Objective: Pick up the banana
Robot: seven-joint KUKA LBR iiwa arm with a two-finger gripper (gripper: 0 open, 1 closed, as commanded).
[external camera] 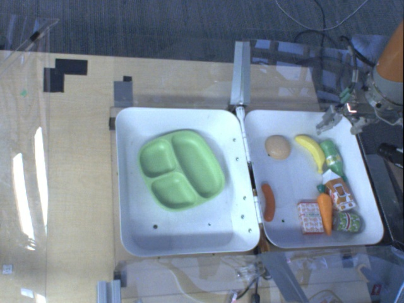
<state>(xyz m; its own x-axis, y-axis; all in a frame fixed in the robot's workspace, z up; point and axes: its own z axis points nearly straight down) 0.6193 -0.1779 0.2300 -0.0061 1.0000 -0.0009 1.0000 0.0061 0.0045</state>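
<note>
The banana [311, 150] lies in the right bin [287, 232], near its far wall, between a round tan bun [278, 147] on its left and a green bottle [332, 156] touching or just beside it on the right. The gripper [339, 117] hangs over the bin's far right corner with its two fingers spread apart and nothing between them (no grasp yet, by my reading). From the claw the fruit lies toward the view's lower left and near, its curved long axis running from upper left down to lower right, so I judge a short move that way, with the fingers turned across that axis, is what the descent calls for.
</note>
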